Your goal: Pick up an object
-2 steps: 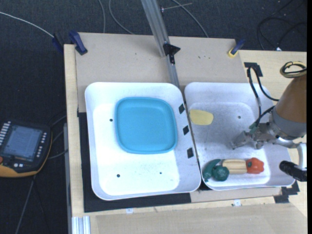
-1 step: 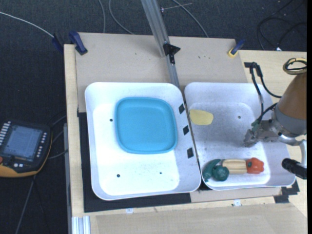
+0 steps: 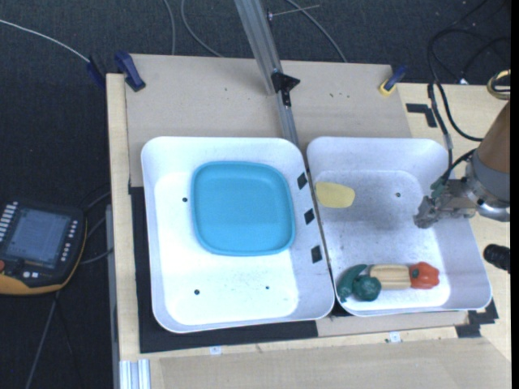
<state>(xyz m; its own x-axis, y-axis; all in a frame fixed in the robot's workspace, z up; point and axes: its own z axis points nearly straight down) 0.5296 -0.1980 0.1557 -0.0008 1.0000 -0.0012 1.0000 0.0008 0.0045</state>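
Dark carpet surrounds my bench, a pale board with loose cables trailing across the floor behind it. From my seat I start at the gripper, which sits low over the right bin, near that bin's right wall and about halfway down its length. I cannot tell how its jaws stand; from this slant they read as one dark grey cluster, and I see nothing between them. Behind it the arm comes in from the right, its wrist grey and a tan-orange section above.

Working outward across the right bin: a pale yellow piece (soft-edged, roughly oval, I cannot name it better) lies near the bin's left wall, well apart from the gripper. Along the near edge lies a toy with a wooden middle, a green end and a red end, stretched lengthwise parallel to that edge, below the gripper and not touching it.

Just beside, the left bin carries a light blue square plate with rounded corners, lying flat in the bin's upper middle. A grey metal pole slants down from the top of the view toward the seam between both bins. Off the bench, on the floor at left, rests a teach pendant with its screen lit.
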